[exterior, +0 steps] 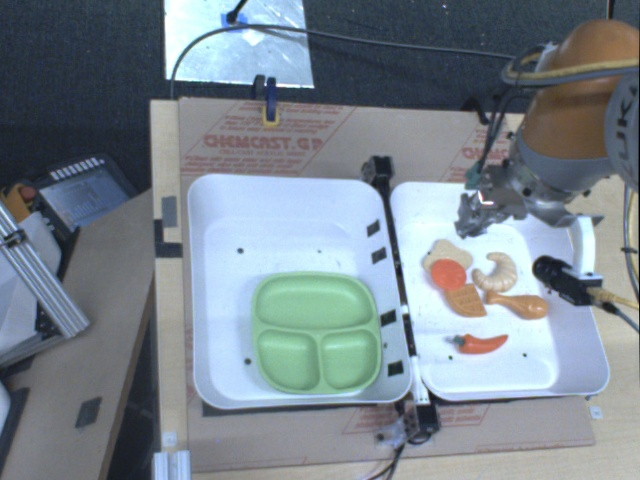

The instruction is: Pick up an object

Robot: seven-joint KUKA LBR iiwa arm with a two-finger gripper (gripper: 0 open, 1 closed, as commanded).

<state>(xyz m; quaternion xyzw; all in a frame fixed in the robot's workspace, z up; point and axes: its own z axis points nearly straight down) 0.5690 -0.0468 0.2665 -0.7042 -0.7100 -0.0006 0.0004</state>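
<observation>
Several toy foods lie in the right bin (570,363): a red tomato slice (450,275) on a pale bread slice (447,254), a cream shrimp (498,271), an orange-brown drumstick (520,306), a small orange piece (466,302) and a red chilli pepper (483,344). My gripper (472,218) hangs over the far part of this bin, just above and behind the bread slice, apart from all the foods. Nothing shows in its grasp.
A green divided plate (316,330) rests in the left bin (230,218), toward its front. A black divider (392,268) runs between the bins. Cables cross the dark floor behind the bench, and a grey device (80,193) sits at the left.
</observation>
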